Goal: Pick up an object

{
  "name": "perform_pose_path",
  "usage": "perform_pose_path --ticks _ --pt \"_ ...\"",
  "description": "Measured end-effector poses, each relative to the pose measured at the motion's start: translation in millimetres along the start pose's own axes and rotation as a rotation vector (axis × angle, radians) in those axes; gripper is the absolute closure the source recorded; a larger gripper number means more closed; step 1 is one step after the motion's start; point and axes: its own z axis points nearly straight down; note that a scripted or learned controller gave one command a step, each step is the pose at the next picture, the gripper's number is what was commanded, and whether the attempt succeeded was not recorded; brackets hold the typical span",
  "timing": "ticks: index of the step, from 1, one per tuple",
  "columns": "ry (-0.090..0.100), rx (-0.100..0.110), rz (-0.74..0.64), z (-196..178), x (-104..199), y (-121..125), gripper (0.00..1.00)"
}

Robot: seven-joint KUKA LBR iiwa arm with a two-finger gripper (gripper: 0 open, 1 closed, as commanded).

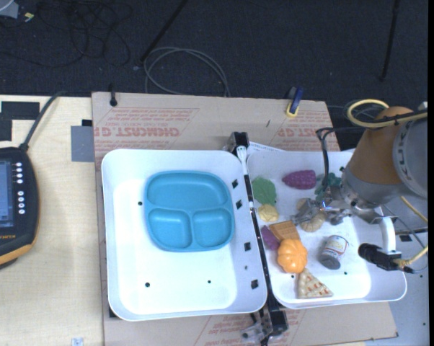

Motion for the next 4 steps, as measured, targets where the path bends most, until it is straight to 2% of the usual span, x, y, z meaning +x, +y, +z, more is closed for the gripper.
perform_pose_path --ticks 1,2,3,4 --pt "-0.002 -0.009 -0.005 -2.5 46.7 68.0 0.00" --pt "-0.008 -0.019 0.002 -111.2 -14.0 66.2 0.00" --pt "0.001 -0.004 0.003 2.1 -18.4 -11.1 0.00" --pt "-0.001 -0.007 0.003 -11.2 -20.1 -8.9 1.00"
